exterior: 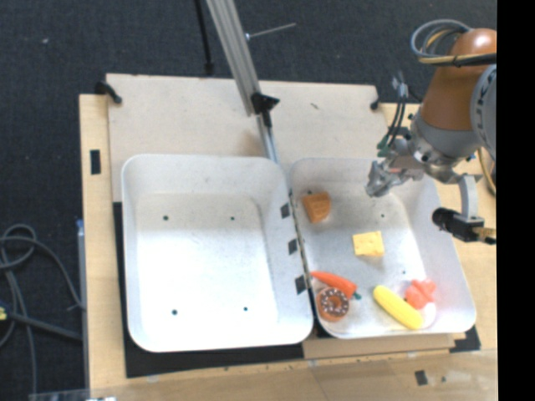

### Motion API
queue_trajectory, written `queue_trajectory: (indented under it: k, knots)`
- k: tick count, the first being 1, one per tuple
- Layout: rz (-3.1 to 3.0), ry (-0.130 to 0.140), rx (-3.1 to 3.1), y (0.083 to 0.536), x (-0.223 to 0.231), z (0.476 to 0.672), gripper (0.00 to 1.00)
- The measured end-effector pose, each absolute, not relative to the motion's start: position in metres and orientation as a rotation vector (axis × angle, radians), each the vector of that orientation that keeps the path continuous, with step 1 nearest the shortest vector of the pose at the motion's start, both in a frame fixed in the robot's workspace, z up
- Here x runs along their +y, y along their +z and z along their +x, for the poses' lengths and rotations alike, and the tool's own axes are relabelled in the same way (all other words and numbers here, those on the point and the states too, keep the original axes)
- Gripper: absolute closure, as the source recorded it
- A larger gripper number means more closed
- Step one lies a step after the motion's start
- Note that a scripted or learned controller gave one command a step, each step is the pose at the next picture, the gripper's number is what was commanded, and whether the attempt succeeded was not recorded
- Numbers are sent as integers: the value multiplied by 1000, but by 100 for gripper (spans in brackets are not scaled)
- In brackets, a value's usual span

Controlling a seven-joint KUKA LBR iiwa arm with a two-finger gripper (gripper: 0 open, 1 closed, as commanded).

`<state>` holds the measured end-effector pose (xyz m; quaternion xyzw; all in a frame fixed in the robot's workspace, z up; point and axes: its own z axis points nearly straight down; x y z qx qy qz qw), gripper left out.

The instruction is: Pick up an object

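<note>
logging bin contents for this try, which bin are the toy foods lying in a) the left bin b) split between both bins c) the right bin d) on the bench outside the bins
c: the orange bread-like piece, yellow cheese block, carrot, doughnut, banana and red-orange toy all lie inside the right bin, under the gripper.

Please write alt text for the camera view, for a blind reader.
The gripper hangs over the right bin, which holds a bread piece, cheese, carrot, donut, banana and red toy.
</note>
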<state>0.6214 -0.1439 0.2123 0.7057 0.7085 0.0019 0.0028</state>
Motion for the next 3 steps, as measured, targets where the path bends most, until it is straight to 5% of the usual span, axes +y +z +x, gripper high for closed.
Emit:
queue_trajectory:
  k: [1,3]
  knots:
    - [2211,7,2222,268,-138,631,100]
    - [2217,-2,2225,264,-45,589,100]
